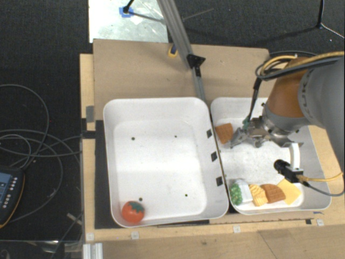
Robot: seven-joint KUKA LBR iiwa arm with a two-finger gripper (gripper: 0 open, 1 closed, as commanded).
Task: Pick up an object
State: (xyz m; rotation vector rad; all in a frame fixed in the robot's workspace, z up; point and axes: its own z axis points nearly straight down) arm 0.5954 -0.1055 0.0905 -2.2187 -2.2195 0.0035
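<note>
My gripper [235, 141] hangs low in the right bin [318, 198], near its left wall, reaching in from the right. A brown bread-like piece [224, 131] lies just left of and above the fingertips, close to touching them. A cluster of toy food sits along the right bin's front: a green and white piece [239, 192], an orange-brown slice [268, 193] and a yellow wedge [291, 191]. A red tomato [132, 211] rests in the left bin's front left corner.
The left bin [156, 155] adjoins the right one, with black clips along the shared wall. A grey pole [180, 34] slants over the bench behind the bins. Cables trail from the arm's wrist over the right bin.
</note>
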